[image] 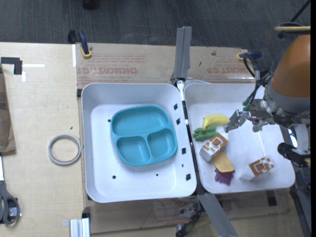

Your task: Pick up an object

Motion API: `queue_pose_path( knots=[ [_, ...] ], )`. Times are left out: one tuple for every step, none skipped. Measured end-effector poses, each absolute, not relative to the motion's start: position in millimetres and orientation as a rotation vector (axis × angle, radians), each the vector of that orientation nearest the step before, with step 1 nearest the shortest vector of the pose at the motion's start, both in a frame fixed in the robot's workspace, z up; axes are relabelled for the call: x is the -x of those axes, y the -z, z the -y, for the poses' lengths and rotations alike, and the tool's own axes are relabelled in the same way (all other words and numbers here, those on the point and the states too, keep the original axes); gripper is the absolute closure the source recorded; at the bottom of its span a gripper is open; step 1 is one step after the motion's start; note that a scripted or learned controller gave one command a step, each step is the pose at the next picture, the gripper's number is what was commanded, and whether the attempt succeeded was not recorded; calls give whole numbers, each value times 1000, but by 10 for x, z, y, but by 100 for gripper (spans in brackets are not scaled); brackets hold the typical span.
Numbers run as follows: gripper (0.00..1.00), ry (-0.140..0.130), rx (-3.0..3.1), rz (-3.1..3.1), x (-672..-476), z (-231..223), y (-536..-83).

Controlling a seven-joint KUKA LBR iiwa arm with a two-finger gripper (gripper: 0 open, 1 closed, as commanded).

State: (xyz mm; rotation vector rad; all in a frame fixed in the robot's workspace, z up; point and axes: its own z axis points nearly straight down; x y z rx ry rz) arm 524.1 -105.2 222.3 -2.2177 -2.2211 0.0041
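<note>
Above right bin (276, 95), claw (236, 121) hovers.

Bench (39, 107) bearing two bins (94, 181), tape ring (64, 149).

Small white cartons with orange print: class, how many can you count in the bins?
2, both in the right bin. One carton lies near the bin's left side, below the banana; the other carton lies near the front right corner. None seem hidden.

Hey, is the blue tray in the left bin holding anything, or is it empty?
Empty. The blue tray lies flat in the left bin, and all three of its compartments show bare blue bottoms.
</note>
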Motion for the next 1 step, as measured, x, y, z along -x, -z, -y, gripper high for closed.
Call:
queue_pose_path(
  knots=[
    [0, -3, 1966, 2447, -5217, 484, -1904]
  ],
)
